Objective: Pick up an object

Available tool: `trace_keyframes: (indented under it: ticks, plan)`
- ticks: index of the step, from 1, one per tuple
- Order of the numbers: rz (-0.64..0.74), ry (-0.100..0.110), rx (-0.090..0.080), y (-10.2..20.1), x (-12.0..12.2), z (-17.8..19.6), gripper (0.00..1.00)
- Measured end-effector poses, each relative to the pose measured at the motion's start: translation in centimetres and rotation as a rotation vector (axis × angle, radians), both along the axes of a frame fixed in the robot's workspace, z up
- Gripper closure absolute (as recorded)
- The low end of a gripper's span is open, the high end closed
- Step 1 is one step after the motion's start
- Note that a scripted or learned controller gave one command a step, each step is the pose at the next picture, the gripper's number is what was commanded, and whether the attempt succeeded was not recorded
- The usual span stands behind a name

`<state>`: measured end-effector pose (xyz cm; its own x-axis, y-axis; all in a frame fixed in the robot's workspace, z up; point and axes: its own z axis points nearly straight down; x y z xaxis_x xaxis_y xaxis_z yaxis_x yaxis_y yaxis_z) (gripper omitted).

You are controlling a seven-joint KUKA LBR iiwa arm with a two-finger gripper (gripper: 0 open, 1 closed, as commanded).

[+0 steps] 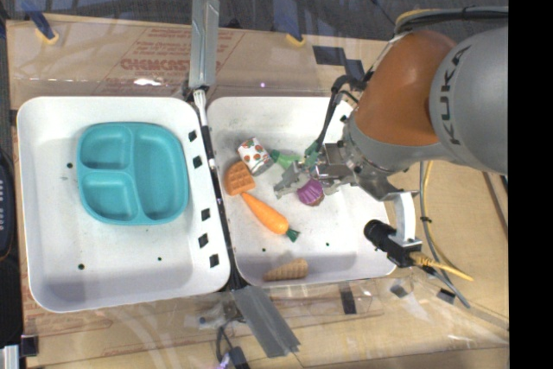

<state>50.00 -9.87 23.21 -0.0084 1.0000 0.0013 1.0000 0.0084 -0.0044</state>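
The right bin (346, 233) holds several toy foods. An orange carrot (266, 215) with a green tip lies in the middle. Left of it lies an orange waffle-like piece (240, 179). Above that is a white piece with red dots (252, 155), with a small green piece (284, 158) beside it. A tan bread piece (286, 270) rests near the front wall. My gripper (292, 175) is low over the bin's middle, reaching in from the right. A purple piece (312, 194) sits right beside and just below it. Nothing is visibly held.
The left bin (52, 246) holds a teal divided plate (132, 172). A grey divider (206, 143) runs between the two bins. The arm's orange band (397, 99) and grey body cover the right bin's right side. Cables (432, 255) hang off the bench's right edge.
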Motion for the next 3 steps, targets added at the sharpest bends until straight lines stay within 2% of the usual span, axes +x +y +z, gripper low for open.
trace_keyframes:
  ticks: [1, 2, 3]
  plan:
    - [0.159, -0.003, 0.001, 0.1, 3.7, -14.0, 0.0]
    - [0.163, -0.001, 0.0, 0.0, 3.7, -13.1, 1.0]
    - [0.024, -0.007, -0.002, 1.8, 7.3, -3.8, 1.0]
